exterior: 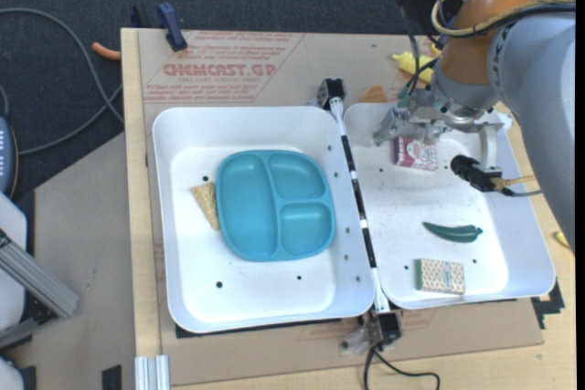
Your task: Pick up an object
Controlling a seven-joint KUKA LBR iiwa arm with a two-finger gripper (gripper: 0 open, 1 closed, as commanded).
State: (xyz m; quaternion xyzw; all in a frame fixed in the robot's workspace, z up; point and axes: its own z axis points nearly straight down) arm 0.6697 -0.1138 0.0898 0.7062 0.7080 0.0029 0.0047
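Red-white packet [417, 153] under gripper [413, 129], right bin [521, 274]

The arm [539, 59] is smooth pale grey, with a rounded glossy orange band [480, 32] above the wrist. Yellow cable loops beside the band; the gripper [416, 125] is grey metal, with a black fitting.

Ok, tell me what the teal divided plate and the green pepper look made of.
Teal divided plate: likely moulded plastic, smooth matte, uniform colour with rounded compartment edges. Green pepper: probably glossy plastic or rubber toy, given its faint sheen; too small to be sure.
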